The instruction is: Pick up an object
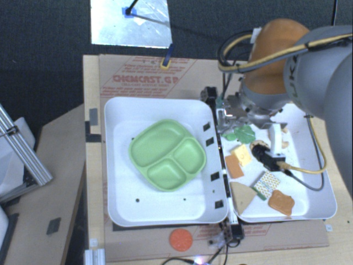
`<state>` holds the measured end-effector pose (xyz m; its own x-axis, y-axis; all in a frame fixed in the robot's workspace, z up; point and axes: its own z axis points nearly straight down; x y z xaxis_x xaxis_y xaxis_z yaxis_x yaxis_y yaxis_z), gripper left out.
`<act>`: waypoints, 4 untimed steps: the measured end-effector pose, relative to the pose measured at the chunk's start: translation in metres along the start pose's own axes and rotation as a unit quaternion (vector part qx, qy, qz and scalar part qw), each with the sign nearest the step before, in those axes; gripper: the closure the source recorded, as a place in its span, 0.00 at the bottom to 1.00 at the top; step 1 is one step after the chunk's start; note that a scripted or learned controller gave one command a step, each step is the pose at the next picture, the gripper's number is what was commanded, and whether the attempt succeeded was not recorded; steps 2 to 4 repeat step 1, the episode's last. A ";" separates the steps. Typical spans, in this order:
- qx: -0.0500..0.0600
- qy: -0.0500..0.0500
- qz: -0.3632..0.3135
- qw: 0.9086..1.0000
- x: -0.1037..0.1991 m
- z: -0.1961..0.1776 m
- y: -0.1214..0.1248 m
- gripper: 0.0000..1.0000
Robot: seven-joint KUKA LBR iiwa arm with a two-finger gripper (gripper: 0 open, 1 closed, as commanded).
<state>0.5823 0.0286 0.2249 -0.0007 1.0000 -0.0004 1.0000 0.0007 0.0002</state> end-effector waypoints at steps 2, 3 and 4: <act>0.000 0.000 -0.003 1.000 0.014 -0.002 -0.004 1.00; 0.000 0.000 -0.003 1.000 0.014 -0.002 -0.004 1.00; 0.000 0.000 -0.003 1.000 0.014 -0.002 -0.004 1.00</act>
